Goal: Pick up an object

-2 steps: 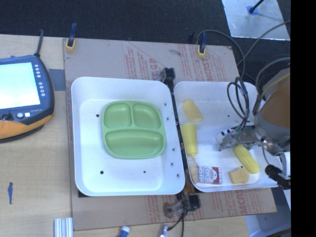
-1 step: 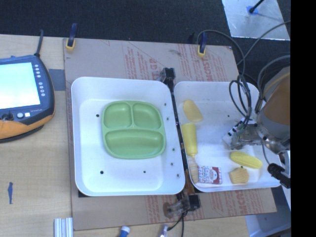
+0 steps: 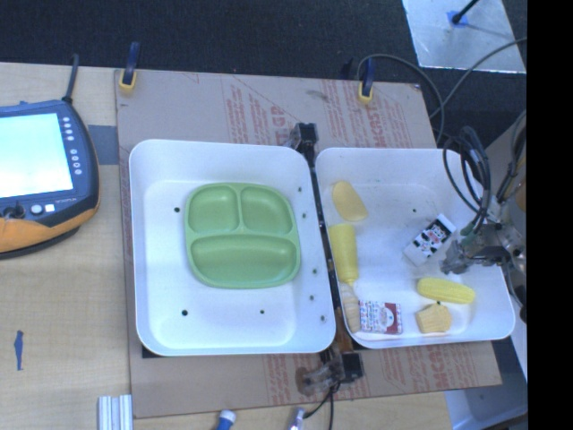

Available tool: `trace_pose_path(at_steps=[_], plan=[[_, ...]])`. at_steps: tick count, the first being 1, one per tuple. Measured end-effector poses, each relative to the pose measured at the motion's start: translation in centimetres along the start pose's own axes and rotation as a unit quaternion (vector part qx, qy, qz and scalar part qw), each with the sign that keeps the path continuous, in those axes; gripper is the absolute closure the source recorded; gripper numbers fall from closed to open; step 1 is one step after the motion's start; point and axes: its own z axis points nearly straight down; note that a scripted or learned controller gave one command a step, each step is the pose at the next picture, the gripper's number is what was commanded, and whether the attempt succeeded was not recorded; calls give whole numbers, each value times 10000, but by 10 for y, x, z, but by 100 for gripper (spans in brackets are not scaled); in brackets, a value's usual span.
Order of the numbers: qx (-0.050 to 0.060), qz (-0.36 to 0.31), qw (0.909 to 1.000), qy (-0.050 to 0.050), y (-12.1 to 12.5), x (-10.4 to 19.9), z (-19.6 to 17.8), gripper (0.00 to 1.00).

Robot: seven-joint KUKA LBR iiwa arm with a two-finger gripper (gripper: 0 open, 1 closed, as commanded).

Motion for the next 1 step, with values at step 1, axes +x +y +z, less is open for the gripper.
trace_pose_path(at_steps=[1], plan=[[7, -4, 10000, 2, 0, 0, 1, 0]])
